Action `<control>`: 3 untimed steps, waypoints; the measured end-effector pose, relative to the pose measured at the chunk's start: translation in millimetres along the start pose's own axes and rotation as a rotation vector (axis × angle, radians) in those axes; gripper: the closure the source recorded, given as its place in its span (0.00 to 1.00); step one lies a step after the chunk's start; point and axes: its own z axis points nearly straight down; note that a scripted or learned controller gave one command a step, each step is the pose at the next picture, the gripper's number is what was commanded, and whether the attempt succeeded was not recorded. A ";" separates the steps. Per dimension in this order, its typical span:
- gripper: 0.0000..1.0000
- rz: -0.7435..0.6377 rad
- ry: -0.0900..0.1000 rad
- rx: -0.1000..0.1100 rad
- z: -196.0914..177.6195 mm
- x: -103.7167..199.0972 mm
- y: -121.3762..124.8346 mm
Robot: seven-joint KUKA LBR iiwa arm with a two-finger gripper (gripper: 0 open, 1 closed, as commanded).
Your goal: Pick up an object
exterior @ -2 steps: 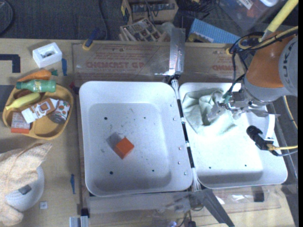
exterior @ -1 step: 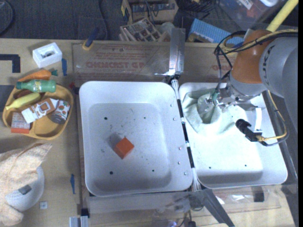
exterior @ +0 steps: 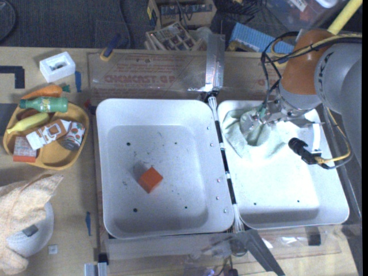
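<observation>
An orange cube (exterior: 150, 179) lies in the left bin (exterior: 115, 125), a little left of its middle. In the right bin (exterior: 322, 206), a pale green crumpled thing (exterior: 234, 132) sits at the upper left corner. The gripper (exterior: 255, 129) is down in that corner, right beside or on top of the pale thing. The grey arm with its orange band (exterior: 302, 68) reaches in from the upper right and hides part of the gripper.
A black plug on a yellow cable (exterior: 305, 151) hangs over the right bin. Left of the bins stands a yellow bowl (exterior: 46, 160) of toy food. A white cloth (exterior: 26, 206) lies at the lower left, a small white box (exterior: 57, 66) at the upper left.
</observation>
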 end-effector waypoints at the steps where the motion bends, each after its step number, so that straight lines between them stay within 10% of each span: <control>1: 1.00 -0.002 -0.003 -0.006 -12.2 0.1 2.1; 2: 1.00 -0.238 0.001 0.002 -40.1 10.9 0.3; 3: 0.00 -0.238 0.001 0.001 -40.6 10.7 0.4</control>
